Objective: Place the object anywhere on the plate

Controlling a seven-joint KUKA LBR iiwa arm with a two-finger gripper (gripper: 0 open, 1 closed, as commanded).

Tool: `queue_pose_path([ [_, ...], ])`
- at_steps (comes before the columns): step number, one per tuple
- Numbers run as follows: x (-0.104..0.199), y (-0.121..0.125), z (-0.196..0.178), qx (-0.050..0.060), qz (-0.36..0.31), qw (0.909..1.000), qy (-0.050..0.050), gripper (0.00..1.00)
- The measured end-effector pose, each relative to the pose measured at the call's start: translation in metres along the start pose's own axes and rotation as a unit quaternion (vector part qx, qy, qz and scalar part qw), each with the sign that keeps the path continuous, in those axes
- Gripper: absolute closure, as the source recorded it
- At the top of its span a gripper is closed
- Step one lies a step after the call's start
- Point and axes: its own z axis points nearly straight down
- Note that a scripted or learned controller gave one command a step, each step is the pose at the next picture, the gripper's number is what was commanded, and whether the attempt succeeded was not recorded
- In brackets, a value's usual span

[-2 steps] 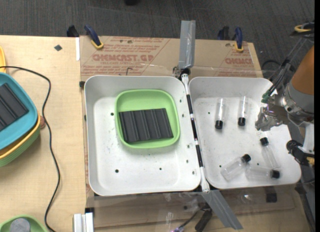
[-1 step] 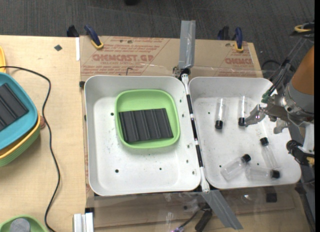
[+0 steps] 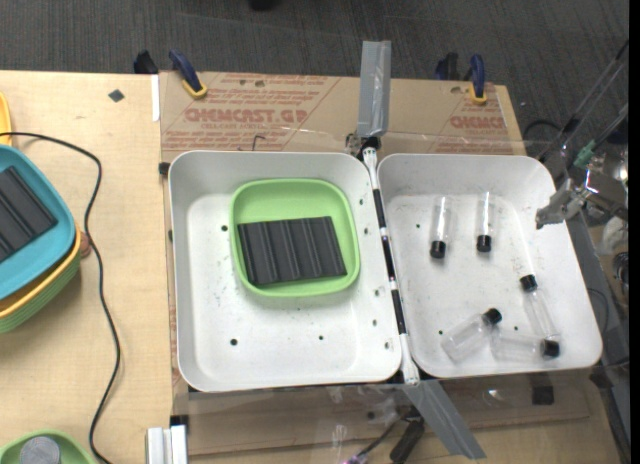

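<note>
While vials (image 3: 438, 227) lie binned, gripper (image 3: 556, 207) hovers apart.

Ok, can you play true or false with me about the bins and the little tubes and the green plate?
1. The green plate sits in the left bin. True.
2. A tube lies on the green plate. False: a dark ribbed mat covers its middle, and no tube lies on it.
3. The clear tubes with black caps are all in the right bin. True.
4. The gripper hangs over the left bin. False: it is at the right bin's far right rim.
5. The tubes are stacked in one neat pile. False: they lie scattered, two near the back and the rest toward the front.
</note>
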Motion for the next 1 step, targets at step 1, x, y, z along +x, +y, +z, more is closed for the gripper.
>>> queue_pose_path([
  [1,-0.0274,0.0019,-0.0088,0.001,0.094,0.9956,0.0,0.0],
])
